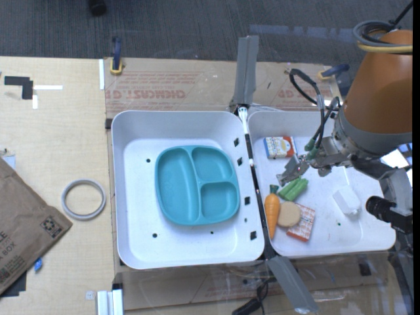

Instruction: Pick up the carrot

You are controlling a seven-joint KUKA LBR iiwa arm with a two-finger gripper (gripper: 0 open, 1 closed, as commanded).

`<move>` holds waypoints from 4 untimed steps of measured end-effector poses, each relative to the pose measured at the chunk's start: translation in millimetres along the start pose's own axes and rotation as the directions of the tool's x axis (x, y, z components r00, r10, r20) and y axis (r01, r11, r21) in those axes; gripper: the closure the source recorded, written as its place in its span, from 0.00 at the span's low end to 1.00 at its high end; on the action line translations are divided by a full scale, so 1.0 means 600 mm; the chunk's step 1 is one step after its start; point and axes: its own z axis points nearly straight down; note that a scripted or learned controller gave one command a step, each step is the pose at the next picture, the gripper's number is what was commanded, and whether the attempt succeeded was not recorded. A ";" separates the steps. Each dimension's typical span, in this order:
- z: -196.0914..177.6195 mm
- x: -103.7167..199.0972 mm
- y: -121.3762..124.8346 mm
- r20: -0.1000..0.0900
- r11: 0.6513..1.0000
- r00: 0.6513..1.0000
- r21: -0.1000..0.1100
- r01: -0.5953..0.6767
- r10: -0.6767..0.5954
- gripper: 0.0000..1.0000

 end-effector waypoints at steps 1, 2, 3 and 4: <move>-0.058 0.073 0.015 0.001 0.965 0.965 -0.003 0.261 -0.261 0.00; -0.058 0.073 0.015 0.001 0.965 0.965 -0.003 0.261 -0.261 0.00; -0.072 0.072 0.017 0.003 0.965 0.965 -0.001 0.262 -0.262 1.00; -0.072 0.072 0.017 0.003 0.965 0.965 -0.001 0.262 -0.262 0.00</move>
